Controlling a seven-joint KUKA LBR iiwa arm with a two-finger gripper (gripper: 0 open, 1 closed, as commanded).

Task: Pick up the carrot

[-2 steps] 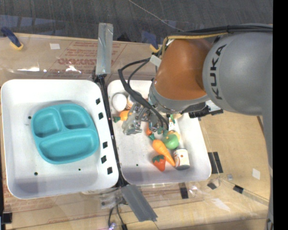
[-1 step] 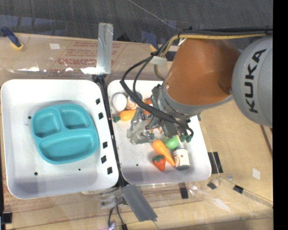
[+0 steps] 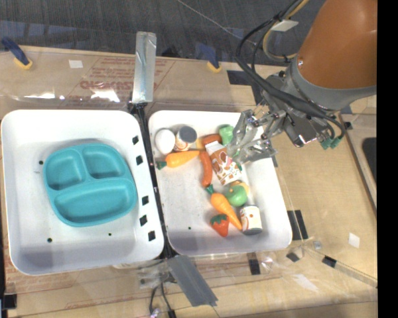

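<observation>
Fingers of the gripper (image 3: 247, 140): metal, angled down over the right bin's upper right area, with a visible gap between them and nothing seen held there; they appear parted, above a small carton (image 3: 224, 165) and beside a green item (image 3: 225, 133). The grey arm with its orange band (image 3: 338, 35) enters from the right, cables trailing from the wrist. Right bin (image 3: 186, 237) contents: one carrot (image 3: 225, 211) lies near the lower centre, tip pointing toward the bin's lower right, just beside a green round fruit (image 3: 237, 194), a strawberry (image 3: 219, 224) and a small can (image 3: 251, 219). A second orange, carrot-like piece (image 3: 180, 158) lies in the upper left part, near a white ball (image 3: 164, 139) and a round tin (image 3: 186, 137). A reddish-orange elongated item (image 3: 206, 167) lies between that piece and the carton. The gripper is well apart from the lower carrot. Left bin (image 3: 13, 177) holds a teal divided plate (image 3: 89, 183), lying flat at centre.
</observation>
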